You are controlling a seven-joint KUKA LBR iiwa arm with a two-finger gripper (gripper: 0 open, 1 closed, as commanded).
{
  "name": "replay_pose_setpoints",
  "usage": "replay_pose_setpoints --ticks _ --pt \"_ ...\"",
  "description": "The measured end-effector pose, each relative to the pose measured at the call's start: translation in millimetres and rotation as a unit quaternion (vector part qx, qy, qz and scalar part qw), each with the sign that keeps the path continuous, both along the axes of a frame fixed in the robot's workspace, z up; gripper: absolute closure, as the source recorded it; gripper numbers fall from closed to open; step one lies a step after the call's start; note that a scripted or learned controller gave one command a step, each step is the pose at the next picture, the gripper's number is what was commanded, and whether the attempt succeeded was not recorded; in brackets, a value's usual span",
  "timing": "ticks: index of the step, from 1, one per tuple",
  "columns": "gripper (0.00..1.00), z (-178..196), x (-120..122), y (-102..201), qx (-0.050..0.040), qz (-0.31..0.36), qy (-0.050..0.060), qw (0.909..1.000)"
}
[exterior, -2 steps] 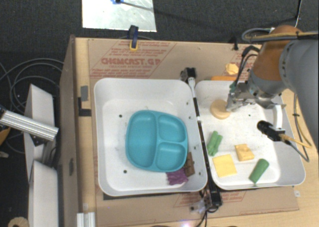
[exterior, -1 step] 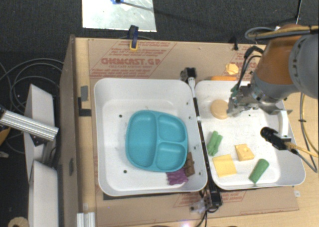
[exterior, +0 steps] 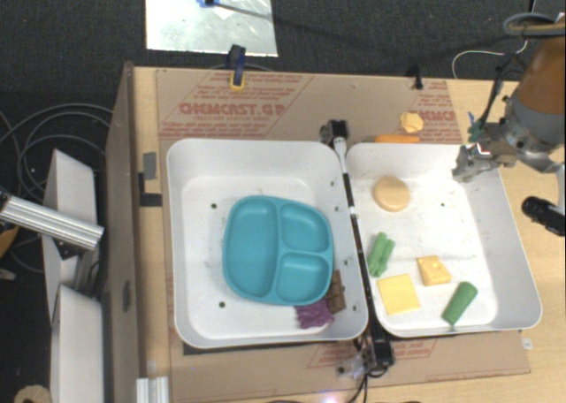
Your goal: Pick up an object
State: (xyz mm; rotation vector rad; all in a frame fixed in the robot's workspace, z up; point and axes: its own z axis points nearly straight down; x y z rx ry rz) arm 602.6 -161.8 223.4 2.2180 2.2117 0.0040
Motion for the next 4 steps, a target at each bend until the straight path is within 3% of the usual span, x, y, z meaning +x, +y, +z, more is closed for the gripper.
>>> replay_pose_setpoints --ticks 1,2,3,4 --pt "1.00 -31 -7 91 0.0035 0.006 0.004 1.0000" --pt "0.00 -31 -8 86 0.0025 0.003 0.004 1.0000" --pt "0.00 -112 -65 77 0.0032 0.001 0.009 1.0000" --pt "0.00 -140 -8 36 0.0011 0.002 0.001 1.0000"
